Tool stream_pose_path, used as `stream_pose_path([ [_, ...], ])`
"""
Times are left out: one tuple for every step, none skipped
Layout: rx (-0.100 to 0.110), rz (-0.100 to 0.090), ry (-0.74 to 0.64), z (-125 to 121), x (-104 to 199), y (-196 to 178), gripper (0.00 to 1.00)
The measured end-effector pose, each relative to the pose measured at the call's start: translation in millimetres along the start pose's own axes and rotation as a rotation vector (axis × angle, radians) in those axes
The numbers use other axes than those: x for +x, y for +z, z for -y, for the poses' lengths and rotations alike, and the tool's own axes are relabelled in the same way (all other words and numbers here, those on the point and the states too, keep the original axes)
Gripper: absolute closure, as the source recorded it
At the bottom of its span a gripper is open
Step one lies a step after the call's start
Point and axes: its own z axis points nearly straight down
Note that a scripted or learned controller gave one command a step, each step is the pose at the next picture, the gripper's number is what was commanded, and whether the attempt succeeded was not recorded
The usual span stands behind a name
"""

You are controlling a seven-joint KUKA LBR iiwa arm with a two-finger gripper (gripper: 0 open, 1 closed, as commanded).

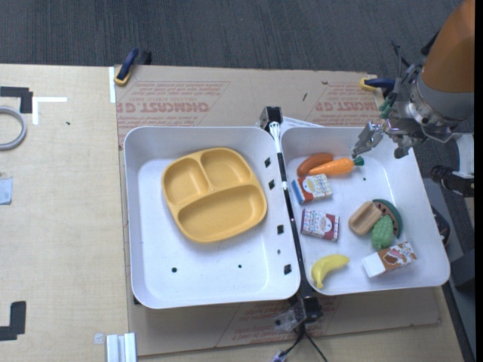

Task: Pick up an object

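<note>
The gripper (367, 143) hung just beside the carrot's (333, 168) green tip, at the right bin's (423, 194) far edge. Its fingers stood slightly apart, clasping nothing.

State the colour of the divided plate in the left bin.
Yellow: the divided plate, seen clearly in the camera view.

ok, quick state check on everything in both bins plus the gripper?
yellow plate: upright, in left bin
carrot: lying flat, right bin
banana: lying flat, near front wall
two small cartons: lying flat
gripper: above right bin's far edge, holding nothing visible
</note>
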Motion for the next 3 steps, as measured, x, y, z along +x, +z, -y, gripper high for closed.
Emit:
stream_pose_path([
  [-0.001,0.000,-0.159,22,3,147,0.00],
  [0.052,-0.005,-0.475,-43,27,146,0.00],
  [0.035,-0.001,-0.481,-46,29,137,1.00],
])
